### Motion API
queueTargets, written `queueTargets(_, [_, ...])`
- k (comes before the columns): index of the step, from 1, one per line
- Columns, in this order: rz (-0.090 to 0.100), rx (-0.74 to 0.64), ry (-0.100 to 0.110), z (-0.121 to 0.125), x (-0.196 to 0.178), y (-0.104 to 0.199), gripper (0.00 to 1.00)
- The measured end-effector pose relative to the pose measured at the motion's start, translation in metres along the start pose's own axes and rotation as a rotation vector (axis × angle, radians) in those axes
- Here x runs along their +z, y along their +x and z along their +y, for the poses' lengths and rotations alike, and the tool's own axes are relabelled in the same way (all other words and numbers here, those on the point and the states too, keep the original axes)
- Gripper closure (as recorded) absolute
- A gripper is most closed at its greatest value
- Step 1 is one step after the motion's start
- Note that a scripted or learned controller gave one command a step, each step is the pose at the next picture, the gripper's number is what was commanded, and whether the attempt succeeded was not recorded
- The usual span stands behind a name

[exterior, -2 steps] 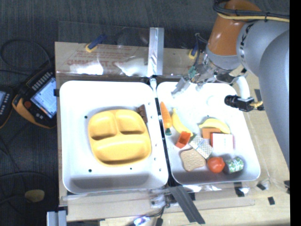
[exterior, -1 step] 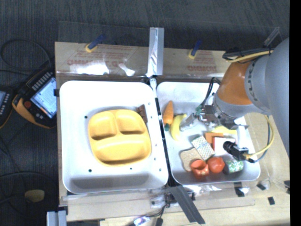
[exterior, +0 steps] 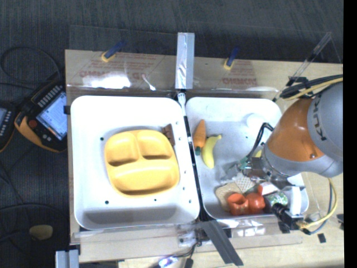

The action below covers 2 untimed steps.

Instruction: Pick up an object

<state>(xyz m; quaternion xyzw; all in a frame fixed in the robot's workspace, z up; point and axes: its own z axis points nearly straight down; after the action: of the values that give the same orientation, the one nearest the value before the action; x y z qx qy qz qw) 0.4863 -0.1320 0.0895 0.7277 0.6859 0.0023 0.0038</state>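
In the right bin (exterior: 234, 108) lie an orange carrot (exterior: 199, 134) and a yellow banana (exterior: 209, 151), side by side near the left wall. At the front of the bin are a tan waffle-like piece (exterior: 228, 190) and a red-orange toy (exterior: 244, 202). My gripper (exterior: 252, 171) is low over the bin's front right, just above the waffle piece and the red toy. The arm's grey and orange wrist (exterior: 293, 141) hides most of it. A white and green item (exterior: 287, 197) sits by the red toy.
The left bin (exterior: 89, 116) holds a yellow compartment plate (exterior: 142, 161). A metal divider (exterior: 185, 60) stands behind the seam between the bins. A handheld controller (exterior: 44, 119) and cables lie left of the bench.
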Motion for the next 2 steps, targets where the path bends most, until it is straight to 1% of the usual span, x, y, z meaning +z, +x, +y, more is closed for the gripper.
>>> queueTargets(1, [-0.001, 0.000, -0.001, 0.001, -0.009, 0.000, 1.00])
queueTargets(2, [0.001, -0.121, 0.011, -0.004, -0.156, 0.059, 1.00])
